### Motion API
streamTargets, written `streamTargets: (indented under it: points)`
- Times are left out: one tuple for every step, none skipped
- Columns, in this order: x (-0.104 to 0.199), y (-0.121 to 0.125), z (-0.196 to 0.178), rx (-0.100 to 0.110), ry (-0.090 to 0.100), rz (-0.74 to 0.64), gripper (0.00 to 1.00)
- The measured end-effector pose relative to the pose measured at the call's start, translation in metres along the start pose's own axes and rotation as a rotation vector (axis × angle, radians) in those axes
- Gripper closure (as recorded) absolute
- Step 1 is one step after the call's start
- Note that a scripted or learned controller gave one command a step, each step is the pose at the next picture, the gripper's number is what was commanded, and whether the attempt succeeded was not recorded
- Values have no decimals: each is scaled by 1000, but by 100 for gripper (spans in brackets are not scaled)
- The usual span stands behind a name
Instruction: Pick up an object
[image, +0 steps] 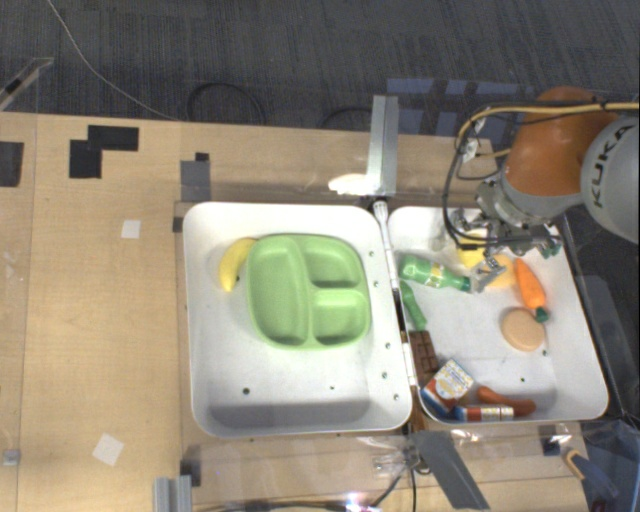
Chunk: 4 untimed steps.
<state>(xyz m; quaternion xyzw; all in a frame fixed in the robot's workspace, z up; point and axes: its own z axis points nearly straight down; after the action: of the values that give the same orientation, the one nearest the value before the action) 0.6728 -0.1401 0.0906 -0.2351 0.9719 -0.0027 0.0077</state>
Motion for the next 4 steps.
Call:
streamTargets:
  points:
    - [-3,-2,-15,6,-12,1,100]
    - [-60,111,-119,-2,-10,-136,100]
    - [-59,107,-128,0,-12,-129,100]
    - [-62,107,-142,4,-24,-131,100]
